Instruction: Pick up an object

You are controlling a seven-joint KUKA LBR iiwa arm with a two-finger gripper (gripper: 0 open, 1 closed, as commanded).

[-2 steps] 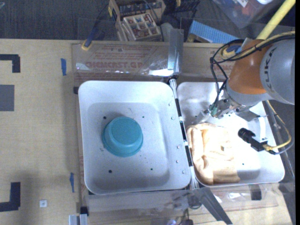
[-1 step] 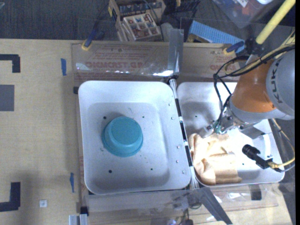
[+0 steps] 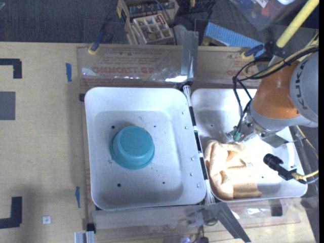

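Note:
A teal bowl point(image 3: 132, 147) lies upside down in the middle of the left bin point(image 3: 101, 105). A crumpled tan and orange soft thing point(image 3: 233, 171) fills the near left part of the right bin point(image 3: 212, 103). My gripper point(image 3: 237, 134) hangs low in the right bin, right at the far edge of the tan thing. The wrist above it hides how it meets the tan thing.
The two bins stand side by side, joined by a narrow ridge point(image 3: 195, 135). A cardboard wall point(image 3: 136, 65) runs behind them. Boxes and clutter point(image 3: 152, 14) stand beyond the bench. Bare wooden bench point(image 3: 40, 135) lies to the left.

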